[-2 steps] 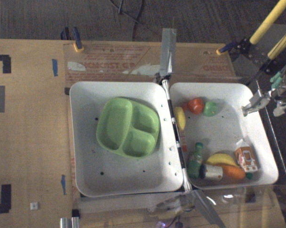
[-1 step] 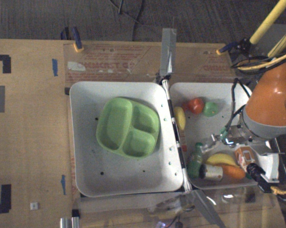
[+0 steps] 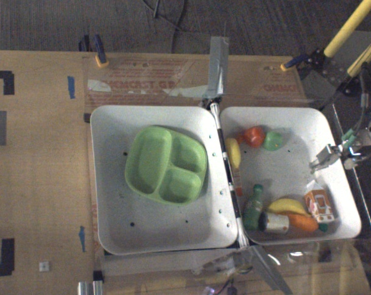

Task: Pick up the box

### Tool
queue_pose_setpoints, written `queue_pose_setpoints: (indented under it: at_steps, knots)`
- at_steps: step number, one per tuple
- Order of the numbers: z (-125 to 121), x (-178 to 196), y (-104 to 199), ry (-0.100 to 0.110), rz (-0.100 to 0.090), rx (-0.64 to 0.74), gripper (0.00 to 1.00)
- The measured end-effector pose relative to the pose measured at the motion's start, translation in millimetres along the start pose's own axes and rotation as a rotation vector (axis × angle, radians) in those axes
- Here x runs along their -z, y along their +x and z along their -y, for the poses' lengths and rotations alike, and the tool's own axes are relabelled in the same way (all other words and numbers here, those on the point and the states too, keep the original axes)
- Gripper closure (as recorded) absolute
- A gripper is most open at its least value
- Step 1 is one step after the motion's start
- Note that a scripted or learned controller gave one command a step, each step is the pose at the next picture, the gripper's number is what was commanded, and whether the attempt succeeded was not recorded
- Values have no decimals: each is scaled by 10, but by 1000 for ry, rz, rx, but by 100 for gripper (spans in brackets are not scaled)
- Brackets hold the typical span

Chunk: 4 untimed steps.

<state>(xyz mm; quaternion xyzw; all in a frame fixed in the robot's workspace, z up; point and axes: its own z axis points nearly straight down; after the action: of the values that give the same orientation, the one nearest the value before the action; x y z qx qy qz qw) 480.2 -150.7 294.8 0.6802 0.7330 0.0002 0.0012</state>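
Box (image 3: 319, 205): small carton, orange and white printed faces, squarish, lying tilted in the lower right of the right bin (image 3: 296, 118), just beside the carrot. Gripper (image 3: 325, 158): metallic, two thin fingers, at the right edge of the frame over the right bin's right side, above the box and apart from it; fingers look slightly spread with nothing between them. Right bin, shallow white plastic with rounded corners, also holds: banana (image 3: 288, 205), yellow, curved, beside the box; carrot (image 3: 304, 222), orange, tapered, under the banana; bottle (image 3: 254, 206), green, lying near the divide; can (image 3: 275, 224), short dark cylinder; a yellow oblong fruit (image 3: 233, 152) at the left wall; tomato (image 3: 254, 136), red and round; a green round fruit (image 3: 273, 141) touching it. Left bin (image 3: 111, 226), same white plastic, holds a plate (image 3: 167, 164): light green, smooth, three compartments, rounded square. Bench (image 3: 37, 177): flat tan board, with strips of blue tape (image 3: 71, 86).
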Motion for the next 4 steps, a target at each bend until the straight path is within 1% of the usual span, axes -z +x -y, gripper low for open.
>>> queue_pose_setpoints:
  at_steps: [1,2,3,4]
  knots:
    - [-34,-1074,608,3,-2,-161,0]
    - [-373,1403,289,2,1,-521,0]
    - [-244,1399,293,6,-1,-348,0]
    - [-259,1502,303,3,1,-345,100]
